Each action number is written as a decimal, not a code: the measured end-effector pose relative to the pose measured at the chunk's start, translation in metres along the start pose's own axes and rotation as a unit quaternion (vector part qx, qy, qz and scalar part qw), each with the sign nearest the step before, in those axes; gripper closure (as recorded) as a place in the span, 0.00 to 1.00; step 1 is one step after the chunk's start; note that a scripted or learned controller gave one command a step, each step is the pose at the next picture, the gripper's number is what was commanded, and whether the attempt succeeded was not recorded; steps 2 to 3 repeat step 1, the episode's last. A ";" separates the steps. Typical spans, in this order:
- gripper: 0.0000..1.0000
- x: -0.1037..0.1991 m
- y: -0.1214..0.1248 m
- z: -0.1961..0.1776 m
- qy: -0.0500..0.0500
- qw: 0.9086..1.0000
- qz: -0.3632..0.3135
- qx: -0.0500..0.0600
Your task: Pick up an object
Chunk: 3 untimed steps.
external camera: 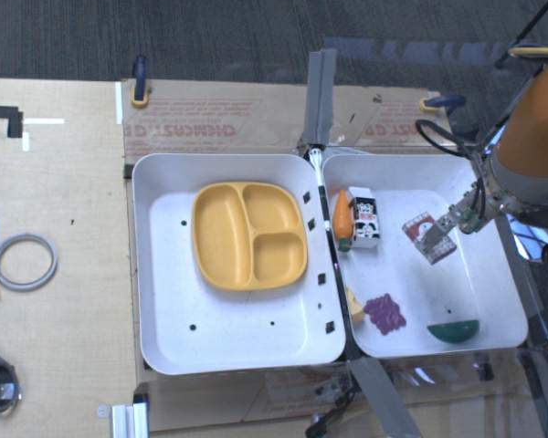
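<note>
Grey gripper (436, 242) hovers over your right bin (502, 272); whether it grasps anything you cannot tell, so no pick shows yet.

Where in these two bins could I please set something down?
Left bin: bare floor in front of the plate. Right bin: a bare patch between the carton and the hand. Its front is crowded by grapes and the green piece.

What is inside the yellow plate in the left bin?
Nothing that I can see: all three sections of the yellow plate look bare. What lies beneath it in the left bin is covered.
</note>
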State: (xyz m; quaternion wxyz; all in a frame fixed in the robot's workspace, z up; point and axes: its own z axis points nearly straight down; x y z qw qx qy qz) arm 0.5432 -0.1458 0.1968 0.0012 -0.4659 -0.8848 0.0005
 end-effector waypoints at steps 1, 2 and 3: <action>1.00 0.011 0.023 -0.030 -0.001 0.955 0.296 0.000; 1.00 0.011 0.023 -0.030 -0.001 0.955 0.296 0.000; 1.00 0.011 0.023 -0.030 -0.001 0.955 0.296 0.000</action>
